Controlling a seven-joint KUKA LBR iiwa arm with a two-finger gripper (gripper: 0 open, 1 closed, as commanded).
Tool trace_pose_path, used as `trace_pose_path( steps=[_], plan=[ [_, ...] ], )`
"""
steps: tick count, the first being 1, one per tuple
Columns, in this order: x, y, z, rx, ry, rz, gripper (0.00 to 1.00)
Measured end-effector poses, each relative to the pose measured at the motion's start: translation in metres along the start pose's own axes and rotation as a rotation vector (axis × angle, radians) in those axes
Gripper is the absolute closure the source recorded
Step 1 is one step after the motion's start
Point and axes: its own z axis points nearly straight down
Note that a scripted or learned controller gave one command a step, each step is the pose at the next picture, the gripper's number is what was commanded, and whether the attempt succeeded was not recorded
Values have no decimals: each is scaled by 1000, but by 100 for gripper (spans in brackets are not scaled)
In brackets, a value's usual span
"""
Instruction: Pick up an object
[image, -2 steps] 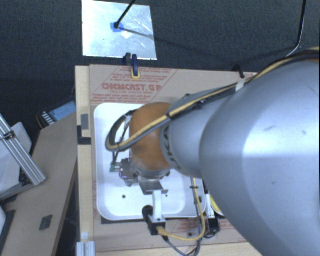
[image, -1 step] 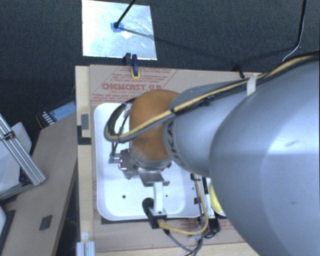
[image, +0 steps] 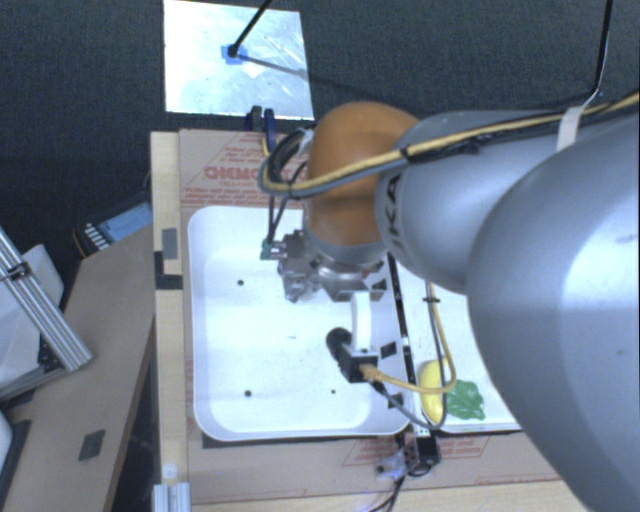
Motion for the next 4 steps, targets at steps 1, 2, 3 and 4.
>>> trace_pose_path(
  steps=[1,2,3,4],
  plan=[
    [1,-59,119,7,2,-5,100],
    [33,8,65,-2,5,-10,100],
    [-1,-68,20,12,1,-4,100],
    [51,-65,-17,5,5,-13,100]
  ],
)
